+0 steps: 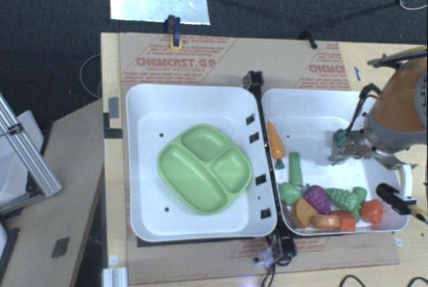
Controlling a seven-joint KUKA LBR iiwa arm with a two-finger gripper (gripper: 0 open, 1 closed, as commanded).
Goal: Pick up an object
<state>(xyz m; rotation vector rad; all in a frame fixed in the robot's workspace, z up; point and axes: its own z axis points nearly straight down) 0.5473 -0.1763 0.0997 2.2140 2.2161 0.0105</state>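
Toys point(328, 205) crowded (right bin's point(314, 112) near edge)

Two white bins point(144, 145); one green divided plate point(204, 168); roughly eight toy foods point(328, 205).

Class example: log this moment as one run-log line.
gripper: over right bin, holding nothing seen | toy food: piled at near edge | green tray: left bin

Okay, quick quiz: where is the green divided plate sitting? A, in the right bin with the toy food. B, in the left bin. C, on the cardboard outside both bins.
B: the green divided plate lies on the floor of the left bin, while the toy food is piled along the near edge of the right bin.
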